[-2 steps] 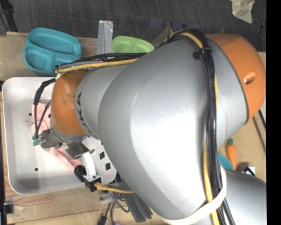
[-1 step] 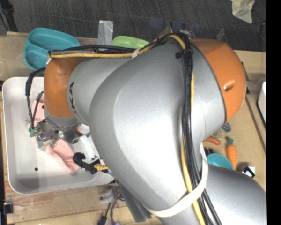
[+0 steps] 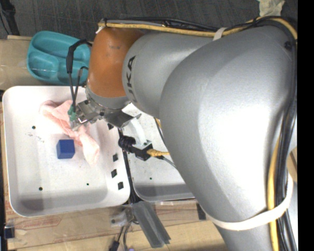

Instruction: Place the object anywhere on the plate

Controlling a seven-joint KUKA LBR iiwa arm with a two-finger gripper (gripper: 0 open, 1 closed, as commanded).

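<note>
A small blue cube (image 3: pixel 65 149) lies in the left bin (image 3: pixel 21 192), left of centre. A crumpled pink cloth (image 3: pixel 86 140) lies just to its right and stretches up toward the bin's far side. My gripper (image 3: pixel 76 116) hangs low over the upper part of the cloth, up and to the right of the cube. The big grey arm with its orange band (image 3: pixel 110 61) covers most of the right bin (image 3: pixel 162 190); only that bin's near left corner is visible.
A teal plastic object (image 3: pixel 52 56) rests on the bench beyond the left bin's far edge. Black cables (image 3: pixel 128 145) hang from the wrist over the wall between the bins. The left bin's near and left floor is bare white.
</note>
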